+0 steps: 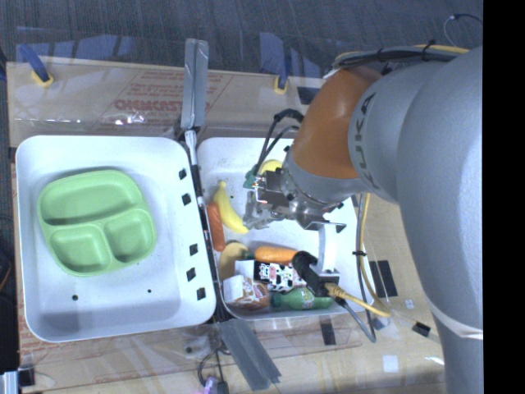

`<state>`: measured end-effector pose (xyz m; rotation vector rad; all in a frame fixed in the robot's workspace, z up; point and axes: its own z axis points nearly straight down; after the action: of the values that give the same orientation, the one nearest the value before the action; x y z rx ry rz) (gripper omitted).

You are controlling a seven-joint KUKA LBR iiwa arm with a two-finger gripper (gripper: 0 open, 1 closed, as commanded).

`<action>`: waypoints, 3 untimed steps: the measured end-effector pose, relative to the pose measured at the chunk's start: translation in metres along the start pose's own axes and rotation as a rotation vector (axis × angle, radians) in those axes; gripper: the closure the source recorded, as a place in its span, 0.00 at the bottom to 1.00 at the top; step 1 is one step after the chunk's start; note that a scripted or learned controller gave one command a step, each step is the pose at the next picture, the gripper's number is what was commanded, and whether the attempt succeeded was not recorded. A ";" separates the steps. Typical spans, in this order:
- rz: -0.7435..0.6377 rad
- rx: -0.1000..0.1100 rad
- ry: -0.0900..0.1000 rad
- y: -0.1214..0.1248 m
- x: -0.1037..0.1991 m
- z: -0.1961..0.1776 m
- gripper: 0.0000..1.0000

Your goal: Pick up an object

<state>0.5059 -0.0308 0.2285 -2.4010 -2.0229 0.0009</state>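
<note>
The right bin (pixel 215 150) holds a pile of toy food. A yellow banana (pixel 226 208) lies along its left wall, beside a red-orange sausage-like piece (pixel 215 225). Toward the front lie an orange carrot (pixel 275 254), a black-and-white cow-patterned carton (pixel 279 277), a green bottle (pixel 299 300) and a tan rounded piece (pixel 232 253). My gripper (pixel 259 203) hangs low over the bin's middle, just right of the banana, with the bulky wrist covering whatever lies under it. A yellow object (pixel 271 167) peeks out behind the gripper.
The left bin (pixel 33 302) holds a green divided plate (pixel 97 220) lying flat. A grey clamp bar (pixel 194 80) stands at the back between the bins. The arm's body covers the right bin's right side.
</note>
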 end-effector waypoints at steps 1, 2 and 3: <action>-0.068 0.005 -0.001 0.004 0.018 0.038 1.00; -0.067 0.005 -0.001 0.004 0.018 0.038 0.00; -0.105 0.003 -0.001 0.014 -0.087 0.138 0.00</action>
<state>0.5047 -0.1186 0.0904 -2.2907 -2.1449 0.0047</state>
